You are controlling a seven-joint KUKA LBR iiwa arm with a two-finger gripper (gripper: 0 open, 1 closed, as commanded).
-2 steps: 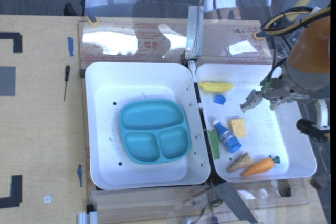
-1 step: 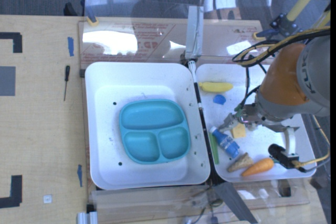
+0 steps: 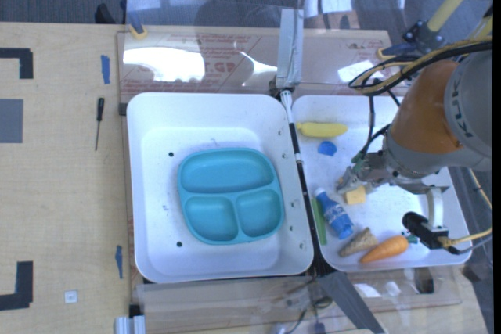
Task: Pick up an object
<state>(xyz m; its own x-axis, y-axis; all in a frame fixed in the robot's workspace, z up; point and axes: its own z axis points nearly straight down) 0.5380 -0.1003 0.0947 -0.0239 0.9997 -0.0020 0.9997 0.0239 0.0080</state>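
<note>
While looking down through the fixed overhead camera, finds the two-finger gripper [image 3: 352, 177] low in the right shallow white bin [image 3: 462, 209], just above the small yellow block [image 3: 357, 198] and perhaps touching it. Cannot tell whether open or closed there; too dark and small to read. Sees nothing clearly pinched, so judges the step as the descent onto a target, with no grasp confirmed. Places that block, the likeliest target, near the bin's middle, with a blue plastic bottle [image 3: 338, 217] and a green marker [image 3: 319, 221] just beside it toward the divider, a yellow banana-shaped toy [image 3: 321, 129] and a small blue piece [image 3: 327, 147] farther back, and a brown wedge [image 3: 356, 241] and an orange carrot toy [image 3: 385, 249] near the front rim. Notes a teal divided plate [image 3: 231, 194] in the left white bin [image 3: 149, 168]. Calls next for closing squarely on the block, then lifting straight up, clear of the nearby bottle.
</note>
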